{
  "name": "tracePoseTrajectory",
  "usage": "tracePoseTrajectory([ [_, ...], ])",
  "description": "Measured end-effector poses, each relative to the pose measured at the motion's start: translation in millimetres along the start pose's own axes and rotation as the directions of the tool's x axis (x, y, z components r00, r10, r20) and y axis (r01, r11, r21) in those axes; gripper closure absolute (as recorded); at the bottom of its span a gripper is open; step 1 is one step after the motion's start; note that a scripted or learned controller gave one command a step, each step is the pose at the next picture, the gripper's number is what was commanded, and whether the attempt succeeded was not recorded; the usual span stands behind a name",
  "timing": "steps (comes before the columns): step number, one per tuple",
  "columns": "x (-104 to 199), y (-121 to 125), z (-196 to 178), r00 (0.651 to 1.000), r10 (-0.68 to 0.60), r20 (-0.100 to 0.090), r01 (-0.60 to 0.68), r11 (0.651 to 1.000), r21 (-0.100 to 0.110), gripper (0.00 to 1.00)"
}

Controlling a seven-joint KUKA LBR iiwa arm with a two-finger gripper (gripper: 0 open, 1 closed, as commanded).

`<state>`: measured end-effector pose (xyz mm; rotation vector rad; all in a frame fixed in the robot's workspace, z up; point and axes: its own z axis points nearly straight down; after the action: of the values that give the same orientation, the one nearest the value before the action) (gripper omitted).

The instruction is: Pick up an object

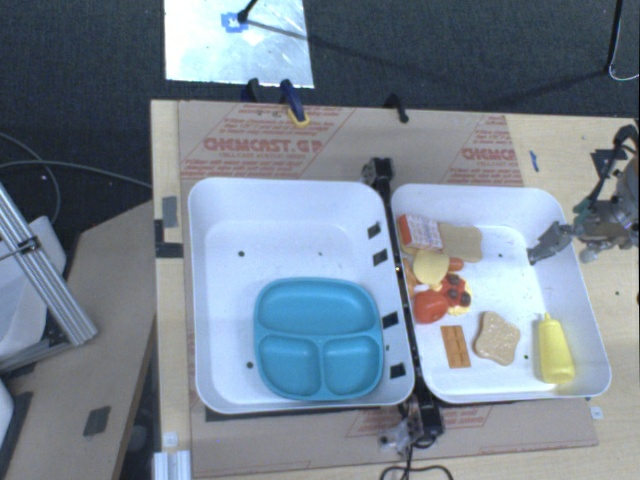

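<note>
Yellow bottle (554,348) stands lengthwise by the right bin's (500,200) right edge, just below the claw (550,242); I cannot tell its state.

Glossy white plastic bins (300,203), matt blue plastic tray (318,338), cardboard underlay (265,143).

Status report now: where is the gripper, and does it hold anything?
Gripper over right bin's right rim, holding nothing. Toy food untouched. Nothing in the way.
</note>
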<state>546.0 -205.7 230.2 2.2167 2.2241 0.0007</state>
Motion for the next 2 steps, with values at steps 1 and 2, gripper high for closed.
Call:
tracePoseTrajectory([
  [1, 0.1, -32.6, 125.4, 1.0, 0.003, -0.004, -0.003, 1.0, 0.01, 0.0],
  [2, 19.9, -55.6, 143.5, 1.0, 0.005, 0.003, -0.005, 1.0, -0.01, 0.0],
])
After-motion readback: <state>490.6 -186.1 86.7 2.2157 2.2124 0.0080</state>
